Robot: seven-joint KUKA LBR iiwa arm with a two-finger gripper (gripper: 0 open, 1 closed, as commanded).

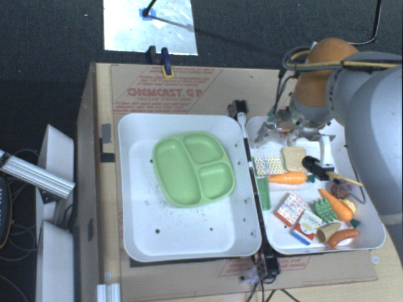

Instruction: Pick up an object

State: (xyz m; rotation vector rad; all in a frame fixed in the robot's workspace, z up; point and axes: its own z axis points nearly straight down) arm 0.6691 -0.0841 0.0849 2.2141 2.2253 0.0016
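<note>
My gripper [277, 131] hangs over the far left corner of the right bin [378, 231], with nothing seen in it. Just in front of it lie a slice of toast [293, 158] and a pale checked cracker [267, 165]. An orange carrot [286, 178] lies crosswise below them, beside a green stick [263, 197] along the bin's left wall. Nearer the front are a red box [290, 209], a white box with blue and red [308, 223], a second carrot [337, 206], a green leafy piece [325, 210], a cone [326, 231] and a sausage [344, 236].
The left bin [145, 231] holds a green divided plate [194, 168]. A dark divider [252, 181] runs between the two bins. The grey arm [371, 118] covers the right bin's far right part. A brown round toy [340, 190] lies near the right wall.
</note>
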